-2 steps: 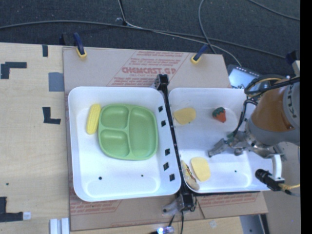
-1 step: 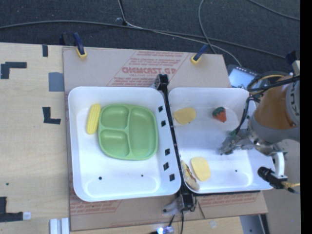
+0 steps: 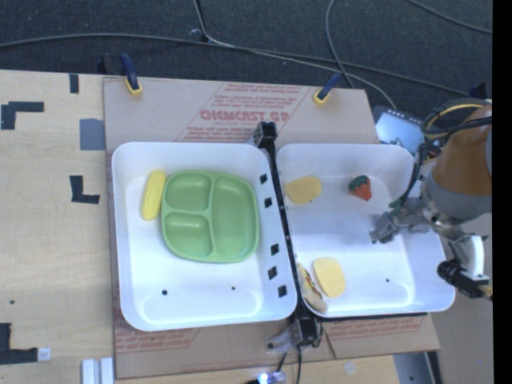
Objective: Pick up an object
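The right bin [image 3: 400, 290] holds a small red strawberry with a green top [image 3: 361, 187] near its back wall. A pale yellow flat piece [image 3: 303, 189] lies at the bin's back left, and another yellow piece [image 3: 329, 276] lies near the front. A bun-like item [image 3: 310, 289] rests against the divider at the front left. My gripper [image 3: 384, 230] hangs low over the right side of the bin floor, below and to the right of the strawberry, and nothing shows between its fingertips. The arm comes in from the right with its orange band [image 3: 468, 158].
The left bin [image 3: 136, 294] holds a green divided plate [image 3: 211, 216] and a yellow corn cob [image 3: 152, 194] beside it. Black clips run along the divider [image 3: 276, 222] between the bins. Cables cross the dark floor behind the bench.
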`<move>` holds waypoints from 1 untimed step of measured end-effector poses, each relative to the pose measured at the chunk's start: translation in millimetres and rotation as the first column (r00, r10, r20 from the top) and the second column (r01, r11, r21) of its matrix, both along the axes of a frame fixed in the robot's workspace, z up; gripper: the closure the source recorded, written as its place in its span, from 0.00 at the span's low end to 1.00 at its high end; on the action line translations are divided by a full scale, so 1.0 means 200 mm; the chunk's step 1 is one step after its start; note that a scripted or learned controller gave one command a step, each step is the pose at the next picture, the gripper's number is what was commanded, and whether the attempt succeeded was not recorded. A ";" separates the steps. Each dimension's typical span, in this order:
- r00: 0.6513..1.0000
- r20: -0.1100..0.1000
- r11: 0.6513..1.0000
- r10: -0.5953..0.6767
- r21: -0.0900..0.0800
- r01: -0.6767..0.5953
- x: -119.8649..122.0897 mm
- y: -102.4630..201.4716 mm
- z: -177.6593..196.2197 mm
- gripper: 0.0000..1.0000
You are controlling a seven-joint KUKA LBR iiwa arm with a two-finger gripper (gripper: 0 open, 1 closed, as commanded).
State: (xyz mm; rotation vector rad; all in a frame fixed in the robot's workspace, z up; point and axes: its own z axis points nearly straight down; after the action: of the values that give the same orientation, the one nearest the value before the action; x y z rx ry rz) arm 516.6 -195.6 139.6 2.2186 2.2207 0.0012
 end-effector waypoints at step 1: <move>1.000 0.002 1.000 0.000 -0.001 0.000 0.03 -0.03 0.30 1.00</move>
State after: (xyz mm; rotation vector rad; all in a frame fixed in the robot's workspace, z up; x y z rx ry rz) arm 523.0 -201.5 199.5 2.2165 2.2192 0.0026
